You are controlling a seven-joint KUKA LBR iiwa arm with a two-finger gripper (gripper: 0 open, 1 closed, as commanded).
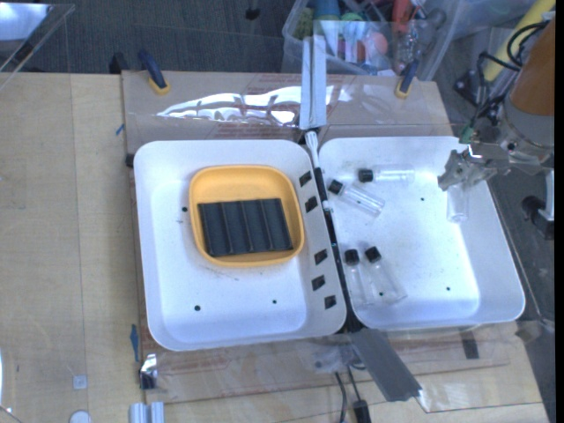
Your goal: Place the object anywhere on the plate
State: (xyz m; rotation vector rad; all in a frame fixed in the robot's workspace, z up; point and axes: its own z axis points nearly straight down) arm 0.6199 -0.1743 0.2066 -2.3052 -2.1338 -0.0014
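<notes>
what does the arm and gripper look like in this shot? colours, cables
The gripper is pale grey metal, small and angular, at the right bin's upper right rim. Above it, the arm shows a broad orange-brown band over a grey section. Dark cables loop beside it, with yellow ones behind.

the two white bins look like smooth, slightly glossy moulded plastic. the plate in the left bin is matt orange-yellow plastic, holding a dark ribbed insert with a dull finish. the small vials in the right bin are clear, glassy, with black caps. the bench at left is pale, matt wood.
</notes>
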